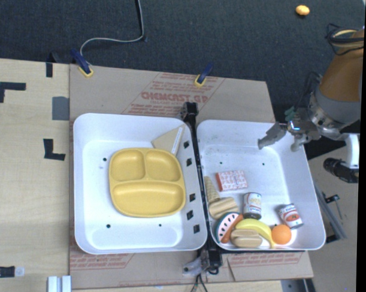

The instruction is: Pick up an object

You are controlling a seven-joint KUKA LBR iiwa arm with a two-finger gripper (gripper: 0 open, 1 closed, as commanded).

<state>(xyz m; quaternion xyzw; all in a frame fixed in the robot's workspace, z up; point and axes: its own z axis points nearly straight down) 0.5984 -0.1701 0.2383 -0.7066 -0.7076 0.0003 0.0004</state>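
A dark carpeted floor [235, 36] fills the top of the view, with a pale wooden bench [26, 185] below it and a brown cardboard sheet [167, 94] laid across the bench, held by two blue-and-yellow clamps at its far edge. On the cardboard sit two shallow white bins side by side: the left bin [89, 169] holds a yellow divided tray [147, 182] with a tan wedge tucked behind it, and the right bin [290, 176] holds the small objects. These crowd its near end: a red-and-white box [231, 180], a banana [254, 226], an orange [281, 234], two small cans [252, 205], and a bun-like piece beside a red-and-white slice. A small orange ball lies far off on the carpet. The arm [339, 88] reaches in from the right, its orange band above the wrist, and the gripper [286, 137] hangs over the right bin's far right corner, fingers spread apart with nothing between them, well apart from the cluster of objects.
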